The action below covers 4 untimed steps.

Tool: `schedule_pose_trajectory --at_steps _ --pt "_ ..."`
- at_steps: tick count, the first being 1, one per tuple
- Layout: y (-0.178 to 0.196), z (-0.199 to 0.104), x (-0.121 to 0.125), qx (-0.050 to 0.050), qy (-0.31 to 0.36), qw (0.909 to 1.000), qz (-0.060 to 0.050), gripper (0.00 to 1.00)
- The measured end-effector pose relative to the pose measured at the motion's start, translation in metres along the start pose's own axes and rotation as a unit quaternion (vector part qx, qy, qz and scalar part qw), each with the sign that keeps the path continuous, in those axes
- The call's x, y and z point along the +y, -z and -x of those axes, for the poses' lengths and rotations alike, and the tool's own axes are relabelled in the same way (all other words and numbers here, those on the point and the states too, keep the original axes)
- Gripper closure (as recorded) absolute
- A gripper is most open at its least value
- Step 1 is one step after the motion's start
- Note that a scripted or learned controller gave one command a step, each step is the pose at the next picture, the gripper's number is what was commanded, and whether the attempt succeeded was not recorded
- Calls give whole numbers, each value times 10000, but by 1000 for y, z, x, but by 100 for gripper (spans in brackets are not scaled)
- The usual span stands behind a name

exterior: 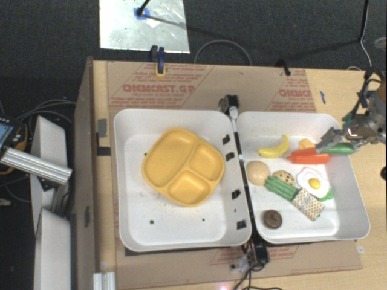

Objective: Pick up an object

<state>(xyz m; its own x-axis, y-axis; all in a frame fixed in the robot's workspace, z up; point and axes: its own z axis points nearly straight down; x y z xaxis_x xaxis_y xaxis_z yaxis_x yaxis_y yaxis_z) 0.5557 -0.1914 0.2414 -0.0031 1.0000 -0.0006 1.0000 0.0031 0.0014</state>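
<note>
**Operator:** I have the gripper point(336, 139) at the far right edge of the right bin point(357, 213), low over the toy carrot point(309, 157). Its tips sit by the carrot's green top, but I cannot tell how wide they stand or whether anything is between them, because the wrist hardware blurs into the rim there.

**Observer:** So where do your candidates lie?

**Operator:** All in the right bin. The banana point(275, 148) lies just left of the carrot, a small orange piece point(306, 143) sits above it, and the fried egg point(314, 183) is just below. Further down are the cookie point(282, 177), the green vegetable point(281, 188), the beige ball point(257, 172), the patterned block point(308, 205) and the brown disc point(272, 219). The left bin point(136, 222) carries the yellow divided plate point(183, 166).

**Observer:** What worries you?

**Operator:** The carrot is long and smooth. I judge that a pinch at the leafy end could let it swing or slip out on the lift. It also lies close to the bin wall, so one side of the gripper may catch the rim instead of closing cleanly.

**Observer:** And the neighbours?

**Operator:** The egg and the orange piece are near enough that a slanted approach could nudge them, or trap two things at once.
</note>
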Motion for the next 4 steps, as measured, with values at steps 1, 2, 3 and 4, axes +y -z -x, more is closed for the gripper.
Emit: schedule_pose_trajectory --at_steps 1,2,3,4 --pt "-132 -40 37 -2 -4 10000 21 0" --pt "-151 -91 -11 -94 -44 9999 94 0" --pt "-154 -86 -47 -13 -11 10000 48 0" --pt "-155 -68 76 -12 19 10000 53 0"
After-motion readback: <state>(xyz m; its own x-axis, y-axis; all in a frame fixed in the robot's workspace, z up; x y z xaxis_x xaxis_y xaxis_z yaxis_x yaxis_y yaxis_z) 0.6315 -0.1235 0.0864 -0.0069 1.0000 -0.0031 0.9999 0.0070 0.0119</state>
